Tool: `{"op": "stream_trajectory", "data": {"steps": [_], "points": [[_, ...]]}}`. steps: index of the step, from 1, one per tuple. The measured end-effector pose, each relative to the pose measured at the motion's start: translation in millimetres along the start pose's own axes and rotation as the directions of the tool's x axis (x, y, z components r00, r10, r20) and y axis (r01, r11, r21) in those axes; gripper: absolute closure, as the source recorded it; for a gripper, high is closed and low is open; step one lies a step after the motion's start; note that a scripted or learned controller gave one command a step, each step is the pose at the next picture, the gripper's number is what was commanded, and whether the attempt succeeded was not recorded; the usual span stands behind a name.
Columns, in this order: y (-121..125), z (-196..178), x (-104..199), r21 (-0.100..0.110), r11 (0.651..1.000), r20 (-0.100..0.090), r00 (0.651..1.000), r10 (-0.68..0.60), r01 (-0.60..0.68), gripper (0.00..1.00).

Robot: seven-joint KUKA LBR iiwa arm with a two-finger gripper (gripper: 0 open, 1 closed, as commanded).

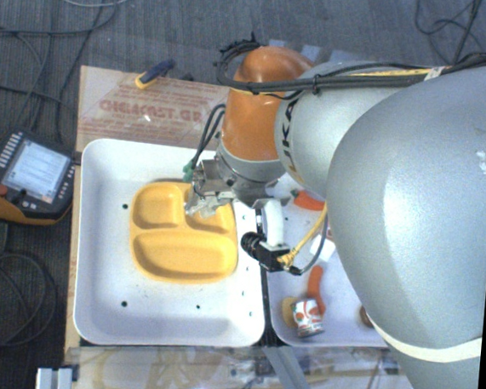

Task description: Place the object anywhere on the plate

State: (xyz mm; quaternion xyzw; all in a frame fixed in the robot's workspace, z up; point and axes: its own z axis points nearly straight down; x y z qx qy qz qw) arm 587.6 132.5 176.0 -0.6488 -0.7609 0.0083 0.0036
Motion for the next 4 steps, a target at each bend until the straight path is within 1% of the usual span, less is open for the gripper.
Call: {"op": "stream_trajectory", "data": {"steps": [1, 2, 3, 4], "points": [[27.3, -5.2, -44.5, -0.010, 0.978, 0.001, 0.978, -0.208, 0.208, 1.00], [12.6, 34.7, 4.2, -0.010, 0.932, 0.000, 0.932, -0.362, 0.362, 1.00], [13.1, 11.2, 44.2, -0.011, 0.931, 0.000, 0.931, -0.365, 0.365, 1.00], [10.4, -59.3, 77.3, -0.010, 0.990, 0.000, 0.990, -0.144, 0.144, 1.00]]}}
